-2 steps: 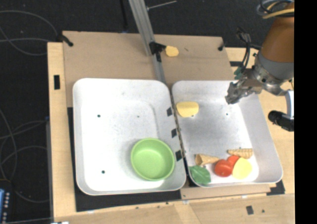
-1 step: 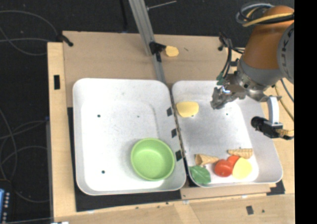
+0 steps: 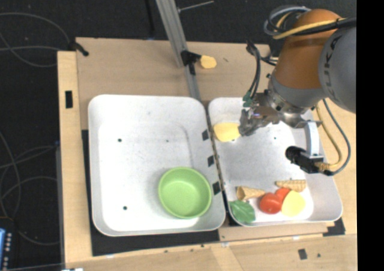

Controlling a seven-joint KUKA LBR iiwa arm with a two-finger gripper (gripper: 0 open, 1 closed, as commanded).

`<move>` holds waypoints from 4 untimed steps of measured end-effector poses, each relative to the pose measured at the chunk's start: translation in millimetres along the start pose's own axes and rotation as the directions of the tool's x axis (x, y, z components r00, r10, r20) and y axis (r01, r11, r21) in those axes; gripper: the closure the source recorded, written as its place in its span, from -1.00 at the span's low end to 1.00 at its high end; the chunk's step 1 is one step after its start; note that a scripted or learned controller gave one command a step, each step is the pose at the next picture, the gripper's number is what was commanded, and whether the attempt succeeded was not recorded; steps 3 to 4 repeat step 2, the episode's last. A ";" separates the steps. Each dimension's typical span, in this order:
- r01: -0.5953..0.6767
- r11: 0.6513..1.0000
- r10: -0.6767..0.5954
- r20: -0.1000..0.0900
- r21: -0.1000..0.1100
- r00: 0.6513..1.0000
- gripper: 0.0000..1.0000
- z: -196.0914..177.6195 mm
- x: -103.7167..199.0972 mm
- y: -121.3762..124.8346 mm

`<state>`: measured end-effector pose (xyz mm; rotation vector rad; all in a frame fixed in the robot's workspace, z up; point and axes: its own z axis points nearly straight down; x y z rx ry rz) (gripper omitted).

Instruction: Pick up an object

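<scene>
Because the yellow piece (image 3: 226, 131) looks small, smooth and light, hold it across its middle; the gripper (image 3: 248, 123) touches it, finger state unclear.

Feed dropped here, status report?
Claw low over right bin, beside yellow piece. Grasp unconfirmed. Nothing blocking.

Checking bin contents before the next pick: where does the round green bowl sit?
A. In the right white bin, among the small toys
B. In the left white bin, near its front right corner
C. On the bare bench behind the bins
B: the round green bowl rests inside the left white bin, toward its front right corner, apart from the small items in the right white bin.
</scene>
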<state>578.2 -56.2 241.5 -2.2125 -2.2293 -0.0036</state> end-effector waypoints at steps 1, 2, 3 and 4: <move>0.001 1.000 -0.001 0.000 0.000 1.000 1.00 -0.9 55.2 8.4; 0.001 1.000 -0.001 0.000 -0.001 1.000 1.00 -10.1 106.1 4.9; 0.001 1.000 -0.001 0.000 -0.001 1.000 1.00 -10.1 106.1 4.9; 0.001 1.000 -0.001 0.000 -0.001 1.000 1.00 -10.1 106.1 4.9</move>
